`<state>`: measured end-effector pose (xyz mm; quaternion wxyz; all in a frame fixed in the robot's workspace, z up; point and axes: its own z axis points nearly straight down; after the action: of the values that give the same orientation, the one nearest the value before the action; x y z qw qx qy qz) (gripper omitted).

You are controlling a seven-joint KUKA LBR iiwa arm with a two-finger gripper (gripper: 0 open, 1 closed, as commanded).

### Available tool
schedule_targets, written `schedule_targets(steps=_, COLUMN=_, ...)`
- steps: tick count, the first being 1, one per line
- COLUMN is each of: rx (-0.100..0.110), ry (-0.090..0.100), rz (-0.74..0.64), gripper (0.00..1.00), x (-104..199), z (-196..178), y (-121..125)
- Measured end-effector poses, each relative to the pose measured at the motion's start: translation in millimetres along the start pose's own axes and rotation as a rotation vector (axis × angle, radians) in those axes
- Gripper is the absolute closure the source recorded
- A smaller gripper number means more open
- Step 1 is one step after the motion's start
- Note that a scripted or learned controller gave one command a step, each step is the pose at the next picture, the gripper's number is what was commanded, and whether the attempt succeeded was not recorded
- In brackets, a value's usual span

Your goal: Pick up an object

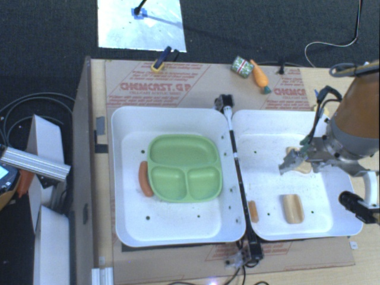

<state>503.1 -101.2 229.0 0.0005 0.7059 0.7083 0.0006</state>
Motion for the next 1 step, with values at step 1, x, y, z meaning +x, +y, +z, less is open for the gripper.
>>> schedule_targets(steps=1, rx=-0.005, ry=-0.003, rz=-0.001, gripper=0.0, x=-37.4, z=-60.5, y=72.2)
